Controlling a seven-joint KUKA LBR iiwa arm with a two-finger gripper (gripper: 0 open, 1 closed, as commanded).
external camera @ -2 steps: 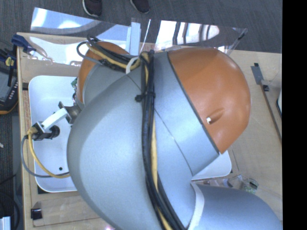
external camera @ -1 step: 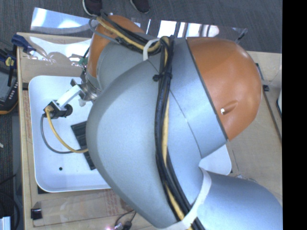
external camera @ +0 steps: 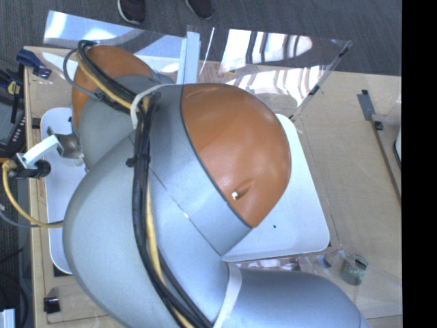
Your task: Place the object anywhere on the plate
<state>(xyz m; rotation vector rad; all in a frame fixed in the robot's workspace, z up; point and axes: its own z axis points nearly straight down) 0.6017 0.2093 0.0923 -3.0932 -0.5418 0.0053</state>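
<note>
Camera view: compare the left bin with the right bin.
The arm hides most of the left bin, leaving a narrow strip at its left rim; the right bin shows a broad bare patch. A grey link overlaps the left bin, the orange dome the right bin. Both are white with rounded corners.

Robotics lab / test cell, not a home or shop. Tells: big grey industrial arm [external camera: 205, 203] with orange joint covers, black and yellow cable bundle [external camera: 142, 203] strapped down its side. Bare plywood bench [external camera: 348, 149] with shallow white bins [external camera: 307, 214] set into it. Clear plastic guard panel [external camera: 273, 50] standing along the far edge of the bench. Dark office-type carpet [external camera: 307, 5] beyond, and someone's black shoes [external camera: 133, 2] right at the bench edge.
</note>
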